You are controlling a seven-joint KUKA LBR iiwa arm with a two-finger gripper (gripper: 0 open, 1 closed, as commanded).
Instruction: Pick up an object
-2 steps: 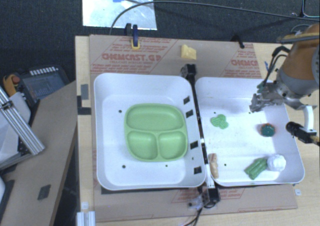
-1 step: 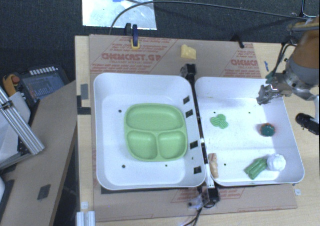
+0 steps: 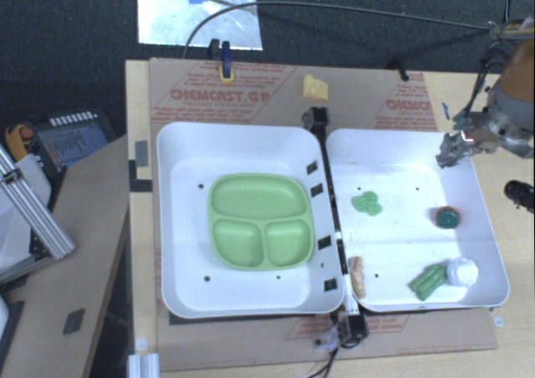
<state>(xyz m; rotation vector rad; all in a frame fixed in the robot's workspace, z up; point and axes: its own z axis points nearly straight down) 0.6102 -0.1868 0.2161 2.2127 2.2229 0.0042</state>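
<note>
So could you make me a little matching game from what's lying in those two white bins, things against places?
Things:
1. Green divided plastic plate
2. Small green leafy piece
3. Teal round ball
4. Green bottle with white cap

Places:
A. Right bin, near its right wall
B. Left bin, centre
C. Right bin, front right corner
D. Right bin, left of centre

Pairs: 1-B, 2-D, 3-A, 4-C

Robotics lab or test cell, judging by a bare counter (image 3: 100,201) carrying two white bins (image 3: 242,138) on printed cardboard (image 3: 276,88), loose black cables (image 3: 351,10) over dark carpet (image 3: 67,25), a handheld control pendant (image 3: 71,142) and aluminium framing (image 3: 33,209) at left.
</note>
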